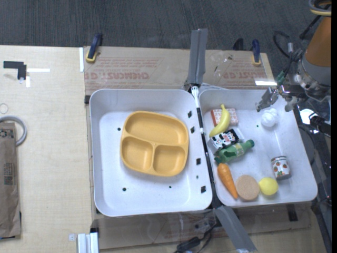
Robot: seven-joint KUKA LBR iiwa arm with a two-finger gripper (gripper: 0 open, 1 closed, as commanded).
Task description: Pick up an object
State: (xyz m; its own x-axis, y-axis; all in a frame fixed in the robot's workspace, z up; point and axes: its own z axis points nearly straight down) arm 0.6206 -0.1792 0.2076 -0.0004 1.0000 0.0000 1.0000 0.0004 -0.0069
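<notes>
1. Hand (278, 100) hovers at the right bin's (303, 196) one o'clock corner, just above a white ball (269, 119); how far open it is cannot be told.
2. Nothing is lifted; the grasp remains undone.

Just below our gripper (275, 100) sits a white ball (269, 119), blocking straight descent. Left of the jaws, bare bin floor (247, 117) gives room before the banana (221, 120); farther below stands a can (281, 168).
</notes>
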